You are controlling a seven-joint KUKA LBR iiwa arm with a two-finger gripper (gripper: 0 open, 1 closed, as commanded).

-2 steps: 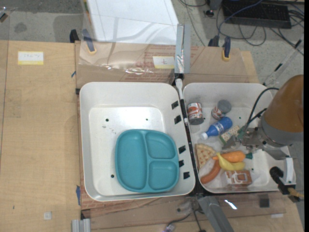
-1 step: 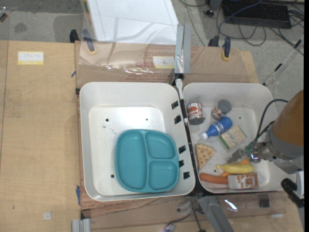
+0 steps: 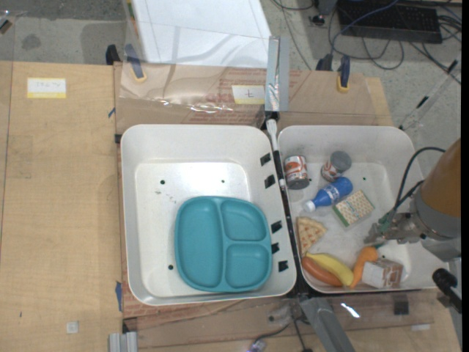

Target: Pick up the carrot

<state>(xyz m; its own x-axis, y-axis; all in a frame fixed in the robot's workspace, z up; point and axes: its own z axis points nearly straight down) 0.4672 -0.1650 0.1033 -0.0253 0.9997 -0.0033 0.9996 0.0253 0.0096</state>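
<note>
Jaws: cannot tell; gripper is hovering low in the right bin.
Carrot: lying at gripper's 7 o'clock, just beside it.
Risk: banana and packet are crowding the carrot; a wrong grab seems likely.
Room: bin wall is sitting close at 6 o'clock; open floor at 12.

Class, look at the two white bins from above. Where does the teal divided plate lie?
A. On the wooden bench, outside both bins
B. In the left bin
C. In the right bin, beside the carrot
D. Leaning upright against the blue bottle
B: the plate lies flat on the floor of the left bin, while the carrot and the bottle lie in the right bin.
</note>
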